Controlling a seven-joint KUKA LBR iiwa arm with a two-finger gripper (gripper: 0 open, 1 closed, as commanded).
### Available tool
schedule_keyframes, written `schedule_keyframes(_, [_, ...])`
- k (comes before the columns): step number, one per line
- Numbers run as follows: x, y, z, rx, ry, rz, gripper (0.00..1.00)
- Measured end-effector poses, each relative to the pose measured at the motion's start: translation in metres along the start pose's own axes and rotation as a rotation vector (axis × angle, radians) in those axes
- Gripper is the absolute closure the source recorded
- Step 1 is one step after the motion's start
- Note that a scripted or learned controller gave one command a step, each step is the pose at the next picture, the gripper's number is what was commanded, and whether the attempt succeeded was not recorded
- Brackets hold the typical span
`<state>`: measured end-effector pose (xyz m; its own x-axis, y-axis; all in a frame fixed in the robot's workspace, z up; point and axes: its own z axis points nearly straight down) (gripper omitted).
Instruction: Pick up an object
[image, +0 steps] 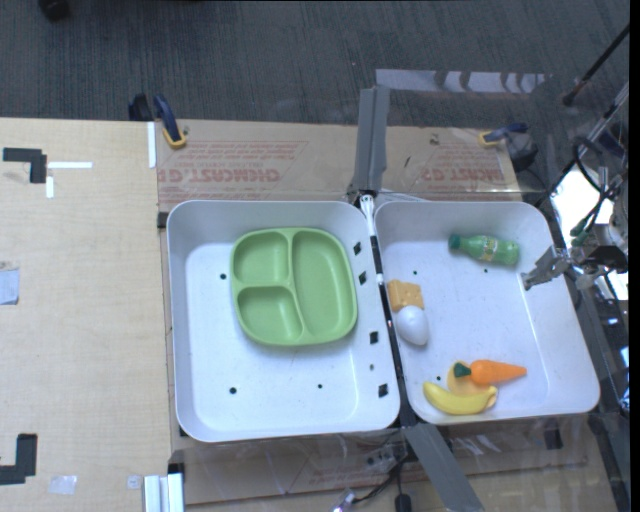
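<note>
Since nothing is lifted yet, I'd call this the very start of the pick: every candidate lies loose in the right white plastic bin (560, 395). Closest to the arm's side is a small green plastic bottle (484, 248) lying flat near the far wall, round and smooth, so it'll probably roll if nudged. Toward the near edge there's an orange toy carrot (495, 372) touching a yellow toy banana (460, 399), both glossy and curved. Against the divider sit a white egg-shaped piece (412, 325) and a tan ridged block (405, 294). What looks like the metal two-finger gripper (545, 270) pokes in over the right rim; whether it's spread or pinched, can't tell. Next move calls for centring over one item. Left bin (200, 400) holds a light green divided plate (294, 286).
</note>
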<state>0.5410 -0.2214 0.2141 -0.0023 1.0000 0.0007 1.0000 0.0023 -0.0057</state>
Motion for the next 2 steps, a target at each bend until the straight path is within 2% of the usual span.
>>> schedule_keyframes(1, [0.000, 0.059, 0.062, -0.003, -0.002, -0.207, 0.00])
schedule_keyframes(2, [0.005, 0.119, 0.115, 0.001, 0.007, -0.207, 0.00])
